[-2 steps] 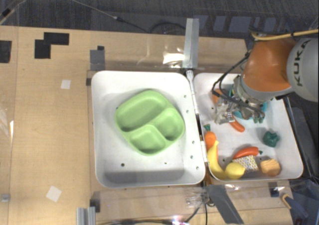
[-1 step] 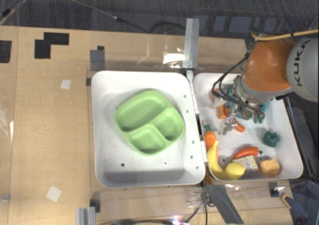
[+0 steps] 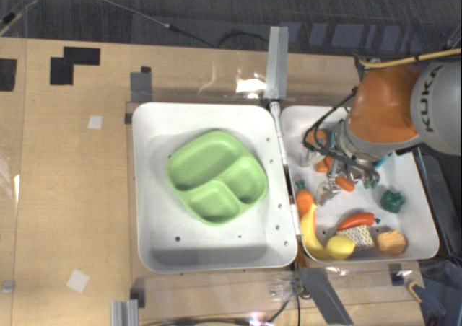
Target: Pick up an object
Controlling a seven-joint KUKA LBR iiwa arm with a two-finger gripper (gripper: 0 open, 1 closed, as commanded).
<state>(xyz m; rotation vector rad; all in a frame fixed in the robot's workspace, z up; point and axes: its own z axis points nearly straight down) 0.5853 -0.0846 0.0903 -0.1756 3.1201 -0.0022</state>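
Note:
My gripper hangs low in the right bin, under the arm's orange band. Small orange pieces lie right by its tip; whether it touches them is unclear. In front of it lie an orange carrot-like piece, a yellow banana, a lemon, a red chili and a brown bread-like piece. To the right sits a dark green pepper.
The left bin holds a green divided plate. A metal post stands behind the wall between the two bins. Cables run beside the wrist at the right bin's back left.

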